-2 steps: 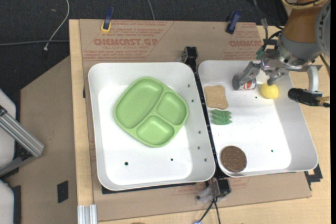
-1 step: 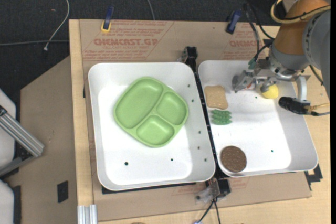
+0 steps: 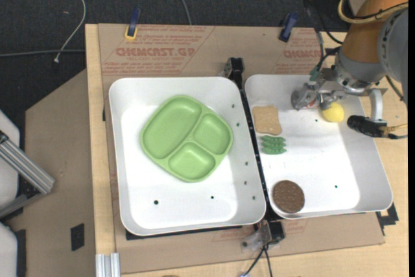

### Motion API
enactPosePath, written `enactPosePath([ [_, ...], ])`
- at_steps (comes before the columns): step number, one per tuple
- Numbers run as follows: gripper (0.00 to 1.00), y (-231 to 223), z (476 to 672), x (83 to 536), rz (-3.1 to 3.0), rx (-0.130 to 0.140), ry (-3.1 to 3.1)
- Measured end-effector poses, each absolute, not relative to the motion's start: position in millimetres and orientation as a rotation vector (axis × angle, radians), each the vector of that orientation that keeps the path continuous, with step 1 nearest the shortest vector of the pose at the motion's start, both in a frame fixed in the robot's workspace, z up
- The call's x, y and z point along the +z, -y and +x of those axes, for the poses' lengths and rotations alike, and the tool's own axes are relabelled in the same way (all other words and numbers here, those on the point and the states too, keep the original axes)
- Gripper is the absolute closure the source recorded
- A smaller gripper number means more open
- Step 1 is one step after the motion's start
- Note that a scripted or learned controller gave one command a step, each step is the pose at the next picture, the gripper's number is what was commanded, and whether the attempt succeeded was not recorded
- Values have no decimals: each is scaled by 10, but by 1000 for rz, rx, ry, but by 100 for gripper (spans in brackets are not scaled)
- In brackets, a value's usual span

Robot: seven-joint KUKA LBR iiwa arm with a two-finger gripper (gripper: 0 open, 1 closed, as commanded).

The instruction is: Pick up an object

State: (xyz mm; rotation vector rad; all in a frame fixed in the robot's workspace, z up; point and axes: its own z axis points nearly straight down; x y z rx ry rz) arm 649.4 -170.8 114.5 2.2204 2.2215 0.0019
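1. Grey arm (image 3: 382, 29) with an orange band at the wrist comes in from the right and sits over the back of the right-hand shallow white bin (image 3: 363, 178).
2. Two-finger metal gripper (image 3: 316, 97) hangs low over that bin's back area, near the middle of its width. Can't tell finger state: the tips are too small and cluttered to read as apart or together, and nothing is clearly seen between them.
3. Small yellow lemon-shaped object (image 3: 333, 113) lies on the bin floor just right of the gripper, partly tucked under the wrist hardware. Contact with the fingers can't be resolved.
4. Tan rectangular slice, like toast, (image 3: 266, 120) lies flat near the right bin's left wall, left of and below the gripper, apart from it.
5. Green ridged pod-like item (image 3: 272, 144) lies just in front of the tan slice, close to it, also by the left wall.
6. Round brown disc with a speckled top (image 3: 288, 195) sits in the right bin's front-left corner, well apart from the gripper.
7. Left-hand shallow white bin (image 3: 130, 100) holds a light green plastic tray with three compartments (image 3: 187, 138), lying flat and rotated diagonally, roughly centred.
8. Both bins rest side by side on a brown cardboard sheet with red print (image 3: 155, 48); two blue clips (image 3: 133, 21) are at its back edge.
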Motion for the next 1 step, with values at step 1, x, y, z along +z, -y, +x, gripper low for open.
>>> enactPosePath([
  [1,100,1686,6498,1799,2215,7,-2218],
])
